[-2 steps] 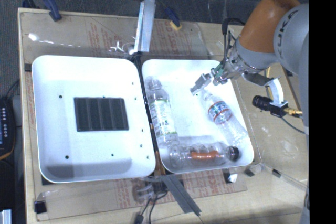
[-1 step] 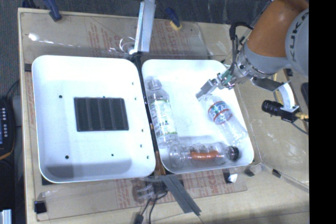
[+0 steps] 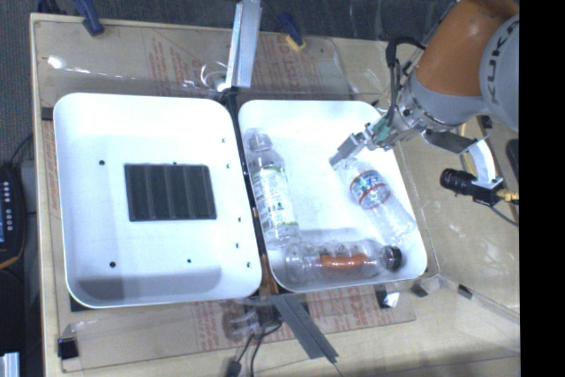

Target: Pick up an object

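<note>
We see the claw [image 3: 353, 146] inside the right bin [image 3: 305, 115], near its upper right corner, just above a clear bottle with a red label [image 3: 375, 194]. We cannot tell its state. Two more bottles lie along that bin's left wall [image 3: 269, 185] and bottom wall [image 3: 340, 259]. The left bin [image 3: 79, 128] holds a dark grate [image 3: 169, 192].
</note>
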`<action>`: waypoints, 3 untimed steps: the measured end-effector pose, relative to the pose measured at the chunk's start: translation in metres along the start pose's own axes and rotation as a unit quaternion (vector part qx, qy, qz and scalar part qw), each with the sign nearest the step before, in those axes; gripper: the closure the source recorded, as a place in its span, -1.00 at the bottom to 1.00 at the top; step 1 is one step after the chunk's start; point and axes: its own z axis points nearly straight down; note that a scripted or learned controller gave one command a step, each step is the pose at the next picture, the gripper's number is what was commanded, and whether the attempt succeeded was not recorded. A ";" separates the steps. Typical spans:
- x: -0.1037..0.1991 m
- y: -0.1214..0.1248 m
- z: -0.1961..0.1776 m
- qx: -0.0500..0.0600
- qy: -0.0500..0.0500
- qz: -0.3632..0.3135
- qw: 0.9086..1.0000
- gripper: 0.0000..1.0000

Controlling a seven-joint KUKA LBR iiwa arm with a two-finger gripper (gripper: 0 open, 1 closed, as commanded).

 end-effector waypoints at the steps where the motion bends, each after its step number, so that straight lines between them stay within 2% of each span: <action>1: -0.003 0.010 0.059 0.000 0.000 -0.019 1.000 -1.00; 2: -0.009 0.020 0.070 -0.001 -0.001 -0.021 1.000 -1.00; 3: -0.003 0.008 0.041 -0.002 -0.002 -0.045 0.999 -1.00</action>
